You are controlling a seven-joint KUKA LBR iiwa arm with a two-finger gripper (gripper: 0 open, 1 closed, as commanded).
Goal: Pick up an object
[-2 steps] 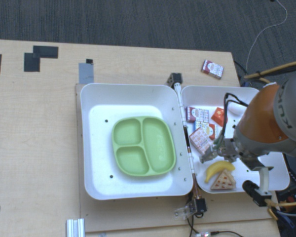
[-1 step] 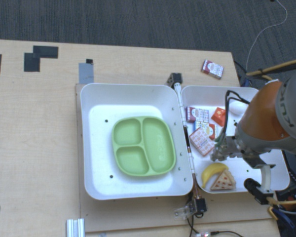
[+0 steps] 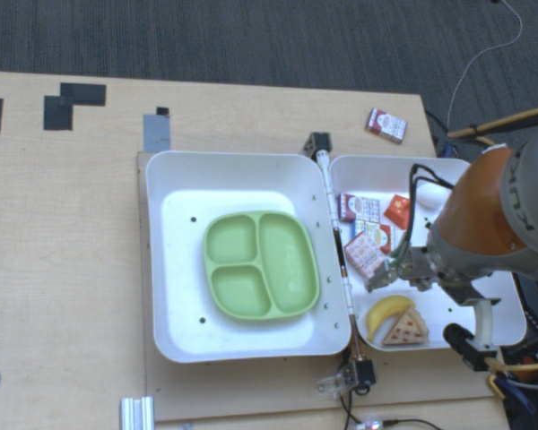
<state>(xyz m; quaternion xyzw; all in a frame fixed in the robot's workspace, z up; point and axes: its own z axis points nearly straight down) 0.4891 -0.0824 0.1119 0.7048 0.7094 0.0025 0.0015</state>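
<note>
Your arm (image 3: pixel 493 218) reaches in from the right over the right bin (image 3: pixel 511 325), its grey body and orange band covering much of that bin's middle. The hand (image 3: pixel 387 274) sits low at the bin's left side, just beside a small white and red carton (image 3: pixel 363 252) and above the banana (image 3: pixel 387 312). You cannot tell from this angle how far the hand is open, nor whether it has hold of anything; the wrist hides most of it, and the tip seems to touch the carton's lower edge, though that contact is not certain.

The things you could pick lie in the right bin. Another white and red carton (image 3: pixel 360 208) rests near the bin's upper left, with a red packet (image 3: pixel 399 211) just to its right. The banana lies near the lower left corner, touching a triangular pizza slice toy (image 3: pixel 406 330) on its right.

In the left bin (image 3: pixel 161 267) a green divided plate (image 3: pixel 261 265) with three compartments lies flat near the middle, tilted slightly in the view.

Outside the bins, a small red and white box (image 3: pixel 386 125) lies on the tabletop (image 3: pixel 63 285) above the right bin, well apart from everything inside it.
</note>
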